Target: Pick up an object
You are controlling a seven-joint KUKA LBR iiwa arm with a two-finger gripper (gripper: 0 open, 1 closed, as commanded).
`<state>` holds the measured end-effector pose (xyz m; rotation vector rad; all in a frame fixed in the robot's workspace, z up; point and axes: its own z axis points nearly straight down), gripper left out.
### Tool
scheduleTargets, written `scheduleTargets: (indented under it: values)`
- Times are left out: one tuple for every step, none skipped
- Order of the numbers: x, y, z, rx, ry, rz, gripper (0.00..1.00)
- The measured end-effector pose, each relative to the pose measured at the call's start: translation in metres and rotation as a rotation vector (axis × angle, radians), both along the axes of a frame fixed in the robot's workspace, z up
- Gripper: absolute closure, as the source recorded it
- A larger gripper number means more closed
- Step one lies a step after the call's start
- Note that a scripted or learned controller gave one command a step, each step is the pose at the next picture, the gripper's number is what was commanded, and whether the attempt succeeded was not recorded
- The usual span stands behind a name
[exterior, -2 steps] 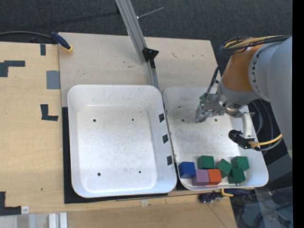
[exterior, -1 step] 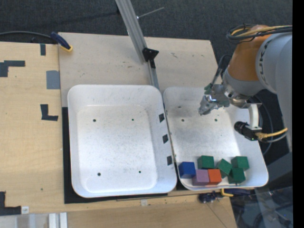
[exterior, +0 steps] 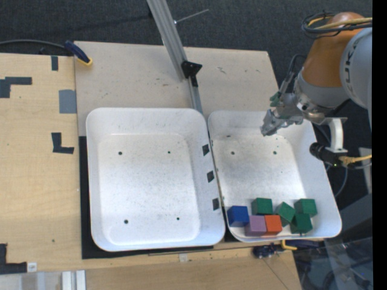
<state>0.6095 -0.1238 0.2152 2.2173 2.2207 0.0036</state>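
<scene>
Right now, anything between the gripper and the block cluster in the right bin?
Nothing visible. The gripper hangs over the far end of the right bin; the blocks huddle at its near end, with bare bin floor between them.

The desk (exterior: 36, 180) is pale wood, marked with dark grey tape pieces (exterior: 60, 142) along its left part. A lighter board (exterior: 236, 80) lies over it and carries two shallow white bins side by side: the left bin (exterior: 97, 162) and the right bin (exterior: 314, 180), their inner rims touching. A black mat (exterior: 84, 222) shows under the left bin. A slanted grey metal bar (exterior: 166, 26) descends to a black bracket (exterior: 191, 69) near the bins' junction. A blue-and-yellow clamp (exterior: 78, 52) sits at the board's upper left corner.
</scene>
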Motion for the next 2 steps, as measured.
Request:
scheduleTargets:
  values:
    - [-0.001,0.050,-0.006,0.002,0.005,0.004,1.00]
    - [0.004,0.096,-0.008,0.002,0.006,0.005,1.00]
